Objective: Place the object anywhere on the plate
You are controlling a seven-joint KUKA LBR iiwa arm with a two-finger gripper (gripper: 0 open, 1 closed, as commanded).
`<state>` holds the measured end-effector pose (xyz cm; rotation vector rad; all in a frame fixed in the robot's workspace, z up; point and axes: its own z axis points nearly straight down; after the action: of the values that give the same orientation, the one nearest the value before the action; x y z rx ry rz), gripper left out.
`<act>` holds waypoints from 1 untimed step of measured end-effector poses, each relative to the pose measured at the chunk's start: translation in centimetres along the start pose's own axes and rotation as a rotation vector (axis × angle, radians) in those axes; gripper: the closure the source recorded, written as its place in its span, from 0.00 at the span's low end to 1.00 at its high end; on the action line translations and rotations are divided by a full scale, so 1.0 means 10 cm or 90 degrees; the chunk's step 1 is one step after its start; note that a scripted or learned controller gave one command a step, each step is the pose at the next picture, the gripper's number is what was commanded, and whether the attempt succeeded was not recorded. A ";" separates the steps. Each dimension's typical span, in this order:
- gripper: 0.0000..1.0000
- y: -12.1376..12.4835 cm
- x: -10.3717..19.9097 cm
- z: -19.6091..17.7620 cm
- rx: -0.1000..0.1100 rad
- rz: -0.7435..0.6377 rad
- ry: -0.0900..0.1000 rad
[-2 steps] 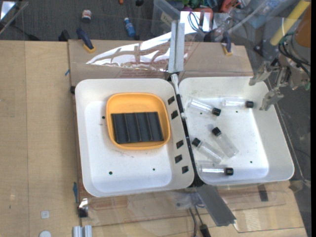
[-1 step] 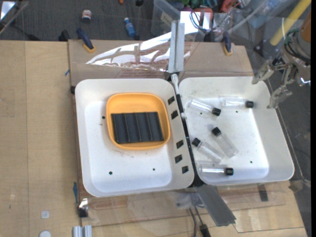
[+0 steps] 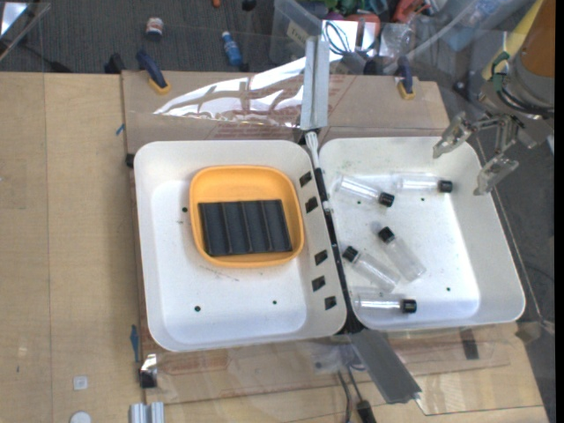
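The gripper (image 3: 476, 152) hangs over the far right corner of the right bin (image 3: 493, 263), its fingers spread apart and clamped on nothing. Five clear vials lie in that bin, well apart from the fingers — the nearest, a black-capped vial (image 3: 423, 184), lies just left of the gripper. The orange plate (image 3: 201, 186) sits in the left bin (image 3: 167, 307), carrying a black ribbed block (image 3: 244, 227).

left bin (image 3: 167, 315): plate (image 3: 247, 183) near centre, ridged insert (image 3: 244, 226) on it | right bin (image 3: 493, 271): five vials – two (image 3: 363, 188) (image 3: 423, 184) by far edge, two (image 3: 397, 252) (image 3: 366, 267) mid, one (image 3: 385, 305) by near edge | gripper (image 3: 476, 154) over far right corner
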<state>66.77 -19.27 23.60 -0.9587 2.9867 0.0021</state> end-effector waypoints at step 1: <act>0.00 0.14 -0.09 0.03 -0.002 -0.132 0.001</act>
<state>66.70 -17.61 23.33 -1.2634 2.8741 0.0041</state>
